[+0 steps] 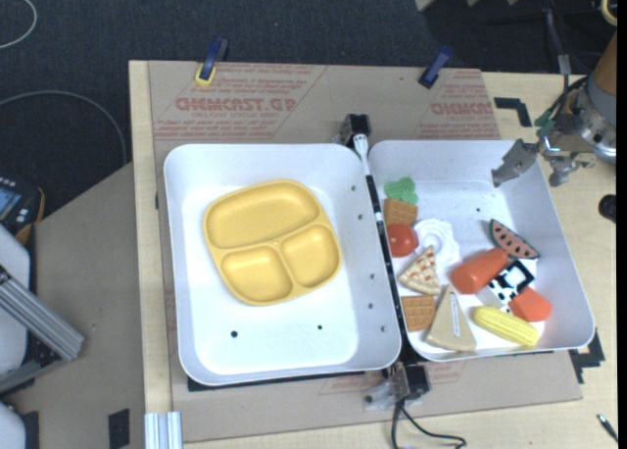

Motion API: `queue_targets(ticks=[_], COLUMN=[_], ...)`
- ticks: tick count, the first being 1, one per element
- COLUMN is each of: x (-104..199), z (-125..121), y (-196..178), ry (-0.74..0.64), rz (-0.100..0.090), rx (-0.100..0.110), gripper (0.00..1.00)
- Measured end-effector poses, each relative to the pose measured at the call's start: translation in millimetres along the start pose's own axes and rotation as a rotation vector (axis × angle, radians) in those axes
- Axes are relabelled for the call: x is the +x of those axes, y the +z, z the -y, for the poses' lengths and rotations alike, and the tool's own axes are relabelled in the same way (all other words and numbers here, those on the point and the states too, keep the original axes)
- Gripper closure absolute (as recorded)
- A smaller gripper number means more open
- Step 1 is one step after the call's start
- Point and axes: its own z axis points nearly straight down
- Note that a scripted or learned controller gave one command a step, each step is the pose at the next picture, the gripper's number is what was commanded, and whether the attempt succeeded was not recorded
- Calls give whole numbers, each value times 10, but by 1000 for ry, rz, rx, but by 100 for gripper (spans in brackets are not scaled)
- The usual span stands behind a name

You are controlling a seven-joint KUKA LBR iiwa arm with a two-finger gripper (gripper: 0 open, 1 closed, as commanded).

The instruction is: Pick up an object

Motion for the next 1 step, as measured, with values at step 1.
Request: queue_targets(ticks=[1], x=[2], z=[-25], y=[-65], ry=[-2], rz=[3], rx=[-12], gripper=[0])
